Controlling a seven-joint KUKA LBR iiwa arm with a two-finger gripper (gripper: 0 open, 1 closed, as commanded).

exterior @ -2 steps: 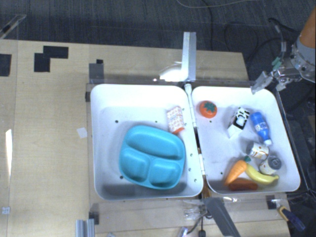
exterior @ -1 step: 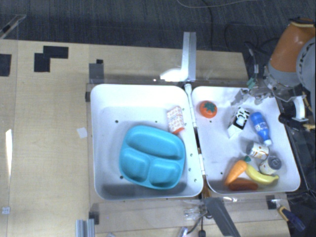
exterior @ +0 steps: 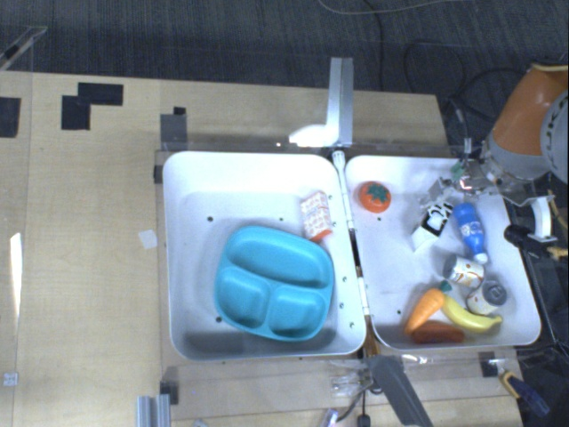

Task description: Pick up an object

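Pale wooden bench (exterior: 80,265) under a dark carpeted floor strip at the top, seen from above, with two shallow white bins side by side. At the right edge the grey arm with its orange band (exterior: 524,114) reaches in over the right bin (exterior: 391,265). Its gripper (exterior: 462,178) sits low at that bin's upper right part; whether it is open or closed cannot be told, and nothing can be seen held in it.

Just below the gripper lies a blue bottle (exterior: 470,229), and beside that, a little toward the bin's middle, a small white and black item (exterior: 433,221). Farther from the gripper, across the bin toward the divider, rests an orange-red ball with a green top (exterior: 374,196). Well below the gripper, at the bin's near edge, lie a carrot (exterior: 425,308), a banana (exterior: 469,317), a red sausage-shaped piece (exterior: 437,333) and small round cans (exterior: 480,287), bunched together.

Across the divider, well away from the gripper, the left bin (exterior: 191,238) holds a blue sectioned plate (exterior: 274,283) and a small white packet with red print (exterior: 316,213) touching the plate's upper right rim.
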